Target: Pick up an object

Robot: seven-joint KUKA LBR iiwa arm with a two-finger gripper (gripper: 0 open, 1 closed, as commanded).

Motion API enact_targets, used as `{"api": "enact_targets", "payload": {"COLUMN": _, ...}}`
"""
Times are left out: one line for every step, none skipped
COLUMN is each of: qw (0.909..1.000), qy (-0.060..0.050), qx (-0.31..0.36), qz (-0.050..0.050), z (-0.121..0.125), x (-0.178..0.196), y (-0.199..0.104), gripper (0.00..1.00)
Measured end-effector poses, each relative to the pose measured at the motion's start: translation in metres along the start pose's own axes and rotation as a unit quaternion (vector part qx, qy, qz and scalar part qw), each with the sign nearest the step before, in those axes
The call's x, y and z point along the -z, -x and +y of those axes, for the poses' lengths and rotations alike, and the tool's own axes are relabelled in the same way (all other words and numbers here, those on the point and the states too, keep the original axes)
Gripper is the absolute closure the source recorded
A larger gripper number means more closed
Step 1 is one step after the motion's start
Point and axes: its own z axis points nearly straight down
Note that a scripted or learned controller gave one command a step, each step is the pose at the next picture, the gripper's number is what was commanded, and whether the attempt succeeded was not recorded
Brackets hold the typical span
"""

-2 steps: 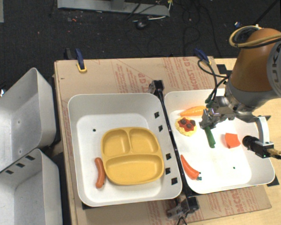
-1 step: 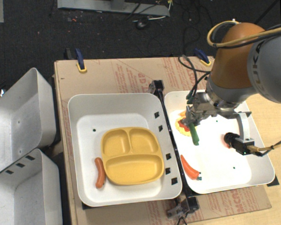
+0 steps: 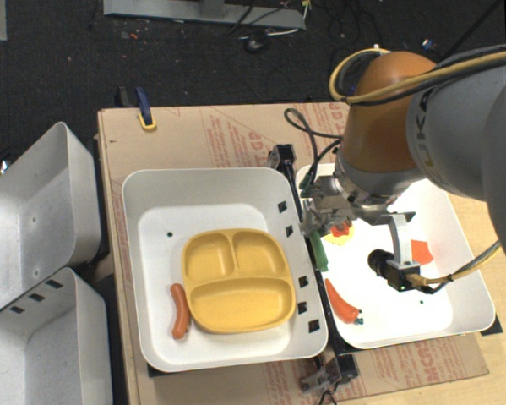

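Standing over the worktop [image 3: 215, 127], I see two shallow white bins side by side on a sheet of brown board printed with faint red lettering. The left bin [image 3: 145, 245] holds a yellow divided plate [image 3: 238, 280] with three compartments, lying flat in the middle. Just beside the plate's left edge lies a sausage [image 3: 180, 310], reddish brown, short and slightly curved, running lengthwise down the bin floor.

The right bin [image 3: 462, 313] holds the smaller things. A chili pepper [image 3: 343, 300], orange-red, slim and tapering with a dark green stem end, lies on the white floor near the wall shared with the left bin. An orange block [image 3: 420, 252] sits further right. Under the arm there is a small red and yellow piece [image 3: 341, 232], partly hidden, and I cannot tell what it is. A green strip [image 3: 319, 251] lies along the bin's left wall.

The grey arm reaches in from the right, its orange band [image 3: 384, 114] over the right bin. The tool [image 3: 325, 212] hangs low near the dividing wall, above the red and yellow piece; whether it is open or closed, I cannot tell.

The floor around is dark, with cables behind. Two more white bins [image 3: 34, 217] stand tilted off to the left.
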Motion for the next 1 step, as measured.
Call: {"api": "enact_targets", "payload": {"qw": 1.0, "qy": 0.002, "qx": 0.0, "qz": 0.0, "z": 0.0162, "x": 0.0027, "y": -0.051, "gripper": 1.0}}
